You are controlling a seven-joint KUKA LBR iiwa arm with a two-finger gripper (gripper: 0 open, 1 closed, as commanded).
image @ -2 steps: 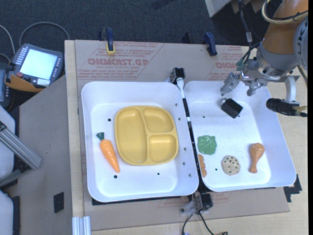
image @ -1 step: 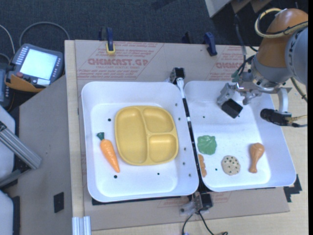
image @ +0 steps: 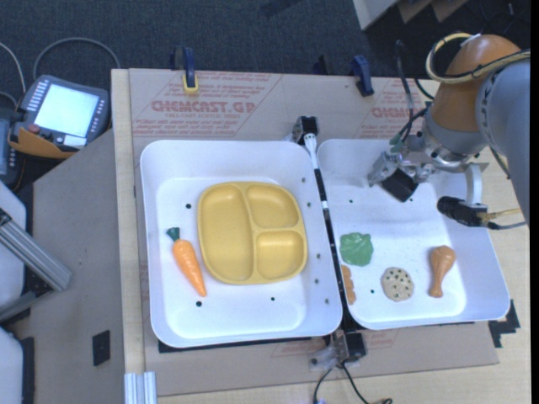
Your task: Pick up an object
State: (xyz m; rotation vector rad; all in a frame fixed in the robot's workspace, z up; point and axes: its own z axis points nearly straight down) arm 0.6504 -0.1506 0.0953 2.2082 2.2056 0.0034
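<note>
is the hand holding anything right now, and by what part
Nothing is held: the hand hovers over bare floor of the right bin, apart from the toy food.

Bright even light, soft shadows, slightly soft focus

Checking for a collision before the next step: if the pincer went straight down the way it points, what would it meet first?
Probably the bare floor of the right bin: the pincer hangs over its upper part, away from the green toy. Depth is unclear.

arm: grey casing | orange band above wrist | black cables | gripper: dark, silver fittings
</note>
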